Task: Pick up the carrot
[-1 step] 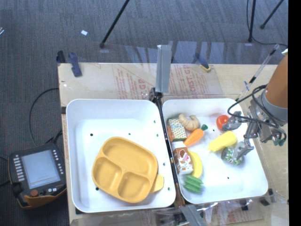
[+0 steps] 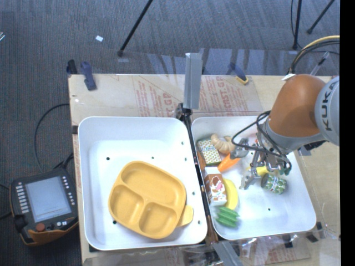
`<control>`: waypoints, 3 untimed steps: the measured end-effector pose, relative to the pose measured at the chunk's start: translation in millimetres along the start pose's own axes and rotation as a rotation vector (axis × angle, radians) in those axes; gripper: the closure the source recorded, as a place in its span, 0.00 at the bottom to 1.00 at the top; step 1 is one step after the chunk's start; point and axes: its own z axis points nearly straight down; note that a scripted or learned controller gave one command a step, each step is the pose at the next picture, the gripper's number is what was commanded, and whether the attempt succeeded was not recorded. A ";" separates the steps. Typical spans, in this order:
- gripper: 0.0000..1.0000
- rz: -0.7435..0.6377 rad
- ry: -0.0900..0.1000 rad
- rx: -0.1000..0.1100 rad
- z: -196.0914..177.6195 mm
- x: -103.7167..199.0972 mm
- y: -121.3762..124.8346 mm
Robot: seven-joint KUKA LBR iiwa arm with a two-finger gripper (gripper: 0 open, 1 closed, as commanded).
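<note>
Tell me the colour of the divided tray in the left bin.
Yellow-orange tray, clearest in the camera view.

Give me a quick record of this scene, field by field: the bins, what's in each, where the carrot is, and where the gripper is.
left bin: holds a yellow divided plate
right bin: holds toy foods
carrot: right bin, upper left part, lying below the ginger root
other items: banana, green pea pod, two small printed boxes
gripper: low over the right bin, to the right of the carrot
carrot held: no

Dark grey carpet [image 2: 166, 26] surrounds the wooden bench [image 2: 138, 96], with tripod legs [image 2: 138, 21] behind.
</note>
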 end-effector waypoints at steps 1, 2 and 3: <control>0.00 0.070 -0.012 0.003 17.0 -19.8 53.8; 1.00 0.065 -0.023 0.003 4.4 -23.3 56.3; 1.00 0.167 -0.002 0.001 -30.4 7.4 53.5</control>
